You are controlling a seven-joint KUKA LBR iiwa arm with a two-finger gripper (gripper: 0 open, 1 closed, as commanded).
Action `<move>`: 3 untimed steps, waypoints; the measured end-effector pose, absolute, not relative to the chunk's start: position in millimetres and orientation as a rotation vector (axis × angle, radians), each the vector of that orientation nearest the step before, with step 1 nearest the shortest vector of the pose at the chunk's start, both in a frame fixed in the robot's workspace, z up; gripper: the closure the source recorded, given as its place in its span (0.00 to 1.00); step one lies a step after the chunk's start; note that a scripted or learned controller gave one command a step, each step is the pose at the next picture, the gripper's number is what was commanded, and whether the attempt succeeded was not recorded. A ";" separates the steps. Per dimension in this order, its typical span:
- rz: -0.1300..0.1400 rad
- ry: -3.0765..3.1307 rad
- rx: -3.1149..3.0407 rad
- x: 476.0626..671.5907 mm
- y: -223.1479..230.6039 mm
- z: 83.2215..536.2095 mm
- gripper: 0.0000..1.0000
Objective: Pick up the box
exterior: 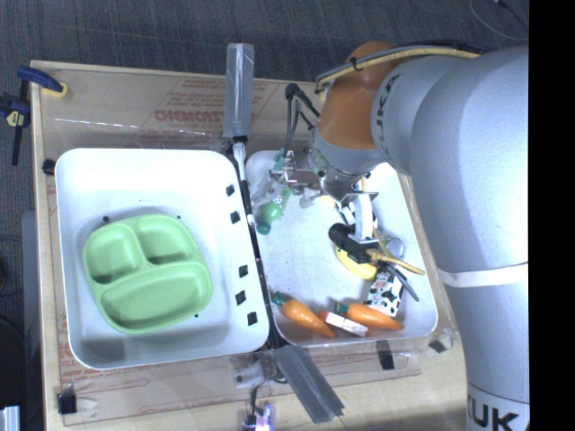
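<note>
Over the right bin (301, 263) the grey arm (467, 142) reaches in from the right, with the orange band (346, 119) above the wrist, and covers that bin's right rim. The gripper (293, 185) sits at the far-left corner of the right bin, close to the wall shared with the left bin (135, 182). Whether it is open or closed cannot be told from this angle. The left bin holds a green divided plate (148, 272) with three compartments, lying flat toward the near side. The right bin's contents follow in order of size. The left carrot (301, 315) and the right carrot (373, 316), both orange, lie along the near wall. A black-and-white spotted item (384, 294) lies just beyond the right carrot. A yellow object (353, 263) lies mid-bin toward the right, partly hidden, so what it is cannot be told. A small green object (267, 214) lies just near-left of the gripper, against the left wall. The box (347, 324) is small and white with a red patch. It lies flat at the near wall between the two carrots, close against the right one, and is well apart from the gripper.
</note>
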State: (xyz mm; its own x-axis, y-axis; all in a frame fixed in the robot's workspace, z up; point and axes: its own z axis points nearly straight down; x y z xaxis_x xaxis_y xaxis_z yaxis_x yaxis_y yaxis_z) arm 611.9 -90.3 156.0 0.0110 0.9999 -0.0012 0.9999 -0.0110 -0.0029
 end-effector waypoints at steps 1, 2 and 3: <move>0.002 -2.244 -2.199 599.5 -102.4 134.5 0.00; 0.003 -2.396 -2.030 651.9 -149.4 91.8 0.00; 0.008 -2.395 -2.022 650.9 -148.7 101.3 1.00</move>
